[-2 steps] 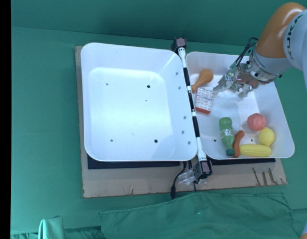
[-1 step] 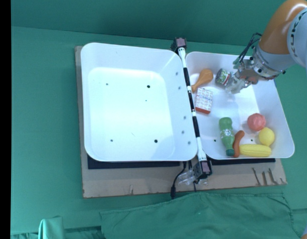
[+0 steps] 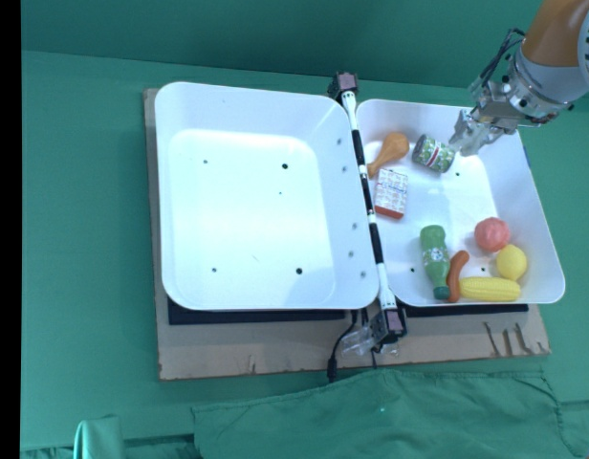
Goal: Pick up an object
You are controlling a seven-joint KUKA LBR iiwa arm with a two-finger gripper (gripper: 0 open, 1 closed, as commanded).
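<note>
Two white bins [image 3: 247, 103]; one chicken drumstick [image 3: 388, 151], one can [image 3: 433, 153], one red box [image 3: 391, 193], one green bottle [image 3: 434, 259], one tomato [image 3: 491, 233], one lemon [image 3: 512, 262], one corn cob [image 3: 490, 289], one carrot [image 3: 456, 273]

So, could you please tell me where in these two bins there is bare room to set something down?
The left bin is bare across its floor. In the right bin, a free patch lies between the small carton and the red ball. The near corner is crowded: green bottle, corn, lemon.
</note>
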